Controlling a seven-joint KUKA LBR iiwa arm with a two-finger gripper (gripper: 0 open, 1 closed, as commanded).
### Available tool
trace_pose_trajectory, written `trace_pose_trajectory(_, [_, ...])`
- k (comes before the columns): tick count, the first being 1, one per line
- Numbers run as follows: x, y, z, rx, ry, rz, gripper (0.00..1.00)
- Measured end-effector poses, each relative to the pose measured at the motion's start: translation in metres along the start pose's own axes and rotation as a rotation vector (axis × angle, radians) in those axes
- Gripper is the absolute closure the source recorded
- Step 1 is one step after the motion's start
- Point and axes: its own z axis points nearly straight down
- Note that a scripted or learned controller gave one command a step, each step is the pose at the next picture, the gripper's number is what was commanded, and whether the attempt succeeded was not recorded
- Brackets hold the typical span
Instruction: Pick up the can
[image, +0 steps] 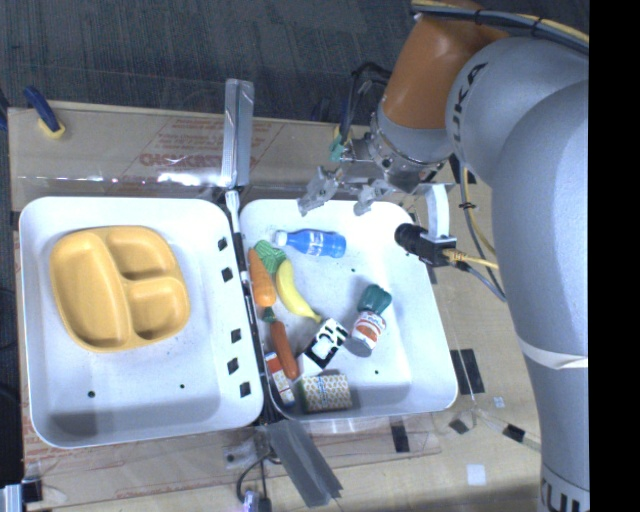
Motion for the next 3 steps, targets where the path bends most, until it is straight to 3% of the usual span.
trace_pose_trajectory(1, [-0.042,-0.039,-0.070,-0.005,-0.003,-0.415,0.00])
trace_pose_trajectory(2, [-0.043,-0.047,-0.063,-0.001,-0.001,-0.534,0.00])
trace_pose_trajectory(3, [-0.057,-0.132,-0.140,-0.007,-0.006,-0.861,0.00])
